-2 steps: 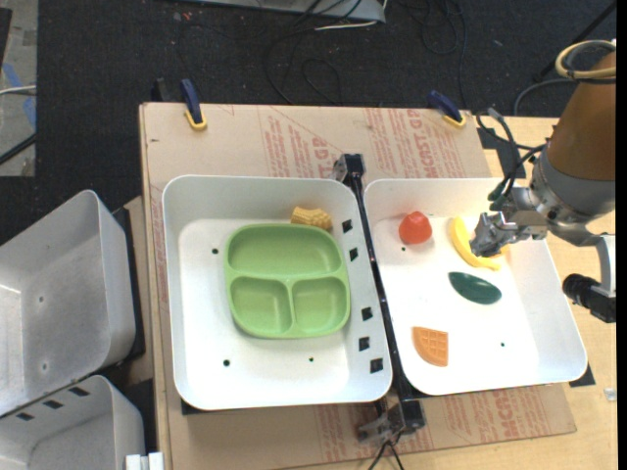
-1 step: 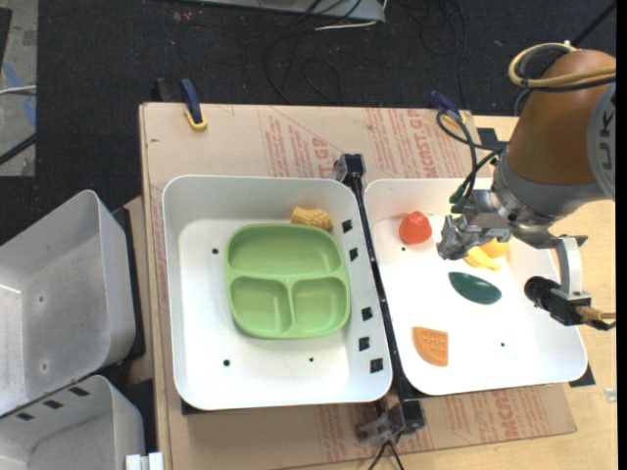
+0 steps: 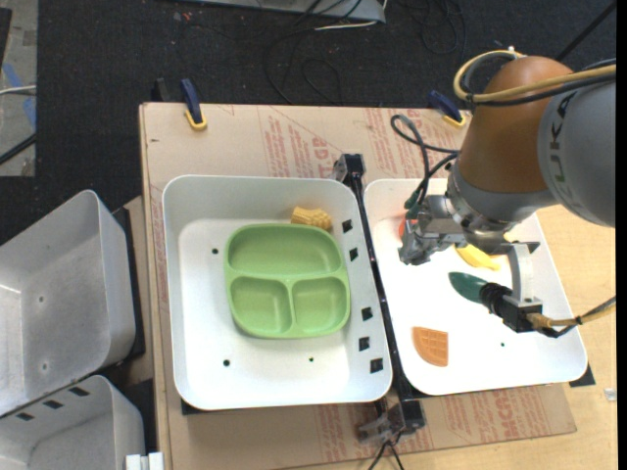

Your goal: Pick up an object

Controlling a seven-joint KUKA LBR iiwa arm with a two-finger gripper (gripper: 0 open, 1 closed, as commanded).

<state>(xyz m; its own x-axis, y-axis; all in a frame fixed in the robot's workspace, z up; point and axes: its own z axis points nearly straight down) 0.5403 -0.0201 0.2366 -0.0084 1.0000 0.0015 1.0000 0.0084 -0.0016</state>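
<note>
Dark carpet strewn with cables surrounds a bench topped with brown board (image 3: pixel 294 135), and on that board two shallow white bins sit side by side so that things can be carried from one to the other. Most of the floor of the left bin (image 3: pixel 196 262) is taken up by a green divided plate (image 3: pixel 288 280), and a small yellow waffle piece (image 3: pixel 313 217) lies just past the plate against the bin's far wall. What can be picked up is scattered across the right bin (image 3: pixel 549 360): an orange wedge (image 3: pixel 430 345) lies near the front edge, a dark green piece (image 3: pixel 470 285) is close to the middle, a yellow piece (image 3: pixel 479 257) peeks out just beyond it, and a bit of something red (image 3: pixel 403 228) shows by the left wall. From the right side the grey arm (image 3: pixel 578 155) reaches over this bin, its orange band hiding the far part, and its gripper (image 3: pixel 419 246) hangs low near the bin's left wall, close to the red bit. I cannot tell how it is set or whether it has anything in it, since the wrist blocks the view from above. Judging by that position, the red bit or the yellow piece looks like the intended target, and nothing appears lifted yet
</note>
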